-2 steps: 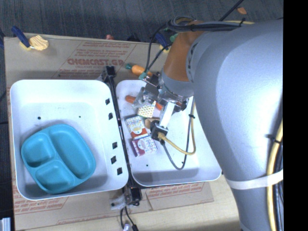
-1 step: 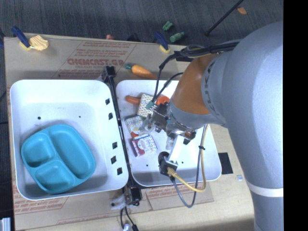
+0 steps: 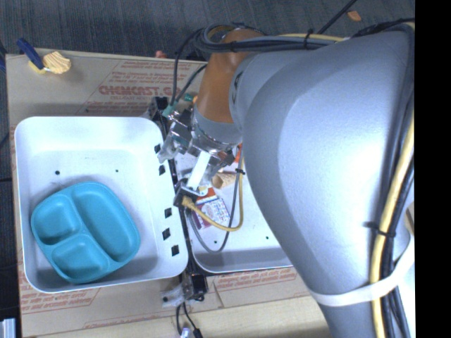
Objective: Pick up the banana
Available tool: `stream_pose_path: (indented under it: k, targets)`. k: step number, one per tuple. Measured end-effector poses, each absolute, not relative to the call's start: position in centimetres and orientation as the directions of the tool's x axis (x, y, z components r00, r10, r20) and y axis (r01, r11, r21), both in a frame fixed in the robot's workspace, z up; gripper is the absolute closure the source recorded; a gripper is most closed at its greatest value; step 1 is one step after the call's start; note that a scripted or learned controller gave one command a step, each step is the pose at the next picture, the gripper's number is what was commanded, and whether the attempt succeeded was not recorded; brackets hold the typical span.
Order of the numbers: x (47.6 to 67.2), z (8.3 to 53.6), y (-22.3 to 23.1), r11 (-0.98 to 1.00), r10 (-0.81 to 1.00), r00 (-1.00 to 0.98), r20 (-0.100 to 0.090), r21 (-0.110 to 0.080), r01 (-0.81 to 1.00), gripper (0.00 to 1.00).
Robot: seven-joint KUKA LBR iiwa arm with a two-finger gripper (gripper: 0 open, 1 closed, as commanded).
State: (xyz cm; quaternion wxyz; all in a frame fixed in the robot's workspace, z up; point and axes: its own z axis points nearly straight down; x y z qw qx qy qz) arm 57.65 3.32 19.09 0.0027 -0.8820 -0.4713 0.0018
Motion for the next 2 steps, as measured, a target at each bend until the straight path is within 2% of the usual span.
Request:
stream_pose_path:
  k: [1,2]
  targets:
    - [54.4,19.1,-3.0,-0.588,0.809,0.588,-0.003,-0.006,0.809,0.00]
    - [48.1,19.1,-1.6,-0.544,0.839,0.544,-0.003,-0.006,0.839,0.00]
